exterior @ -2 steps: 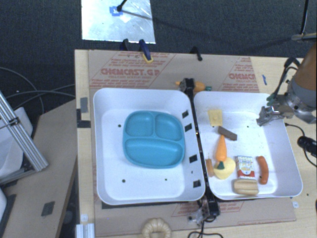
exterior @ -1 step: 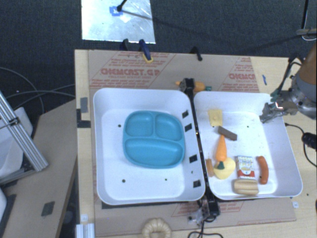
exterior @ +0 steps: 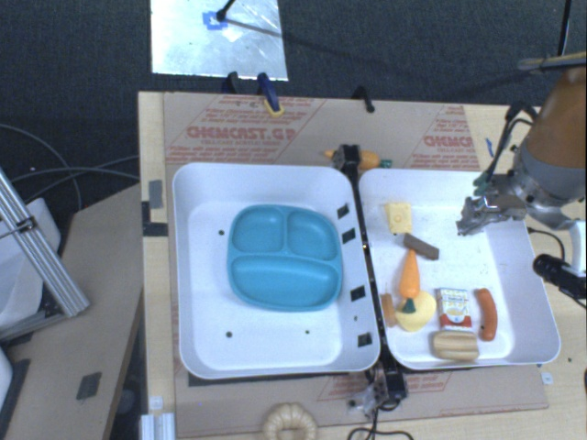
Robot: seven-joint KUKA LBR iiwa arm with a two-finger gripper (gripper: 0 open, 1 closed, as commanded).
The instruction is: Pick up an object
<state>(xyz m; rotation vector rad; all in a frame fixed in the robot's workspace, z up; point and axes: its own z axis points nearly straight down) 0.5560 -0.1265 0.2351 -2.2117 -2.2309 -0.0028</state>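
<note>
The toy food lies in the right bin point(exterior: 541, 333), mostly toward its near edge: a carrot point(exterior: 409, 276), a yellow pear-like piece point(exterior: 415, 312), a small carton point(exterior: 454, 307), a sausage point(exterior: 487, 313) and a bread roll point(exterior: 455, 345) — all probably light, stiff plastic, a bit slippery. The carrot looks easiest, taken across its thick middle. A cheese block point(exterior: 398, 217) and a brown bar point(exterior: 421, 246) sit nearer the bin's centre. The gripper point(exterior: 477, 214) hangs over the bin's far right part, carrying nothing I can see — whether it is spread or closed is too small and blurred to judge. The left bin point(exterior: 197, 337) holds a blue divided plate point(exterior: 284, 257).
</note>
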